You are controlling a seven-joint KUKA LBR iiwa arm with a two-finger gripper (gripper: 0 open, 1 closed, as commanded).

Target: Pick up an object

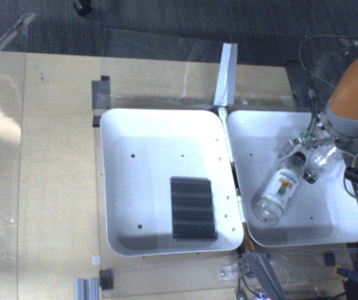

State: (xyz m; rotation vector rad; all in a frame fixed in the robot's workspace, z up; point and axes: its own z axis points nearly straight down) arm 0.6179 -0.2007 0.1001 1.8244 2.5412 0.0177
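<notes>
- One gripper (304, 144) hangs low over the right bin (348, 230), near its far side; whether it is released or clenched I cannot tell.
- A clear plastic bottle (278, 194) with a dark cap lies tilted on this bin's floor, its cap end just beside the gripper.
- In the left bin (122, 167), a black ribbed block (193, 208) lies flat near the front wall.

A robotics lab setup is suggested by two white bins (166, 180) fixed on a plywood bench (47, 167), clear shielding panels, loose cables (329, 49) and a mounted grey-orange arm (354, 99).
</notes>
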